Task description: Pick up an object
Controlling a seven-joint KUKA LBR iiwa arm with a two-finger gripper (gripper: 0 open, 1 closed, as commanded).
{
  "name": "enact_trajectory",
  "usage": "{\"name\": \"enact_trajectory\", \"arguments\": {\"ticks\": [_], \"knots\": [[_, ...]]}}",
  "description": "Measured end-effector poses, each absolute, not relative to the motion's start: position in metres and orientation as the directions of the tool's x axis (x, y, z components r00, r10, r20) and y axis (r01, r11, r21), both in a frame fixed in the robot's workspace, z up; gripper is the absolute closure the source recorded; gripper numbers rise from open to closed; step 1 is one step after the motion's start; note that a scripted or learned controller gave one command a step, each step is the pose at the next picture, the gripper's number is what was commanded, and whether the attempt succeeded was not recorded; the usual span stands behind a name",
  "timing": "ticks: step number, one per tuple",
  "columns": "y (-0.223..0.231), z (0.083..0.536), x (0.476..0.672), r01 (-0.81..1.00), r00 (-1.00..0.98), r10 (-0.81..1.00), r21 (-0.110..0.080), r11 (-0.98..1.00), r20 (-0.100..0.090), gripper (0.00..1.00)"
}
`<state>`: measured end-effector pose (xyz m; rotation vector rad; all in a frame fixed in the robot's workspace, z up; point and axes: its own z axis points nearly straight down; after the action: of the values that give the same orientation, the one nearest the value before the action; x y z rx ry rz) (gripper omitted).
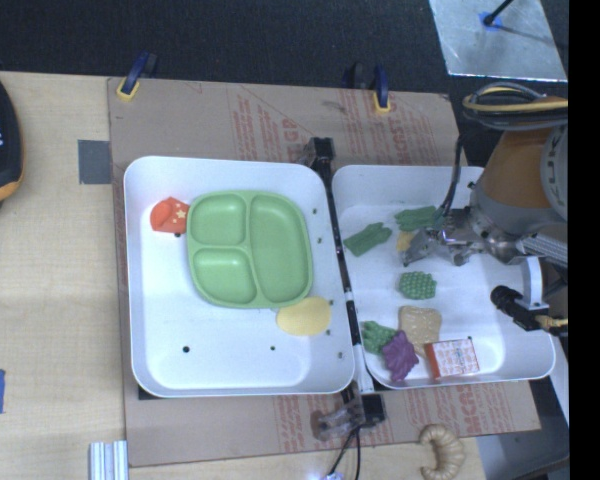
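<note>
The tool [427, 245] is hanging low in the right bin [540, 366], beside a green toy [417, 217]. Whether it is gripping anything, nobody can tell. Nothing looks lifted yet.

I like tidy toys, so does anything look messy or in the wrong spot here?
One thing stands out: a tan curly piece lies outside both bins, on the cardboard in front of the right bin. Everything else sits inside the bins, like the green divided plate in the left bin.
</note>
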<state>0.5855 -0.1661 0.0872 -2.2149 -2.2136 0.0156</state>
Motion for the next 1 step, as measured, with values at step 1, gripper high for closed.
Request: {"name": "enact_trajectory", "arguments": {"ticks": [1], "knots": [[-0.1217, 0.1137, 0.6446, 1.000, -0.009, 1.000, 0.003, 0.009, 0.001, 0.00]]}}
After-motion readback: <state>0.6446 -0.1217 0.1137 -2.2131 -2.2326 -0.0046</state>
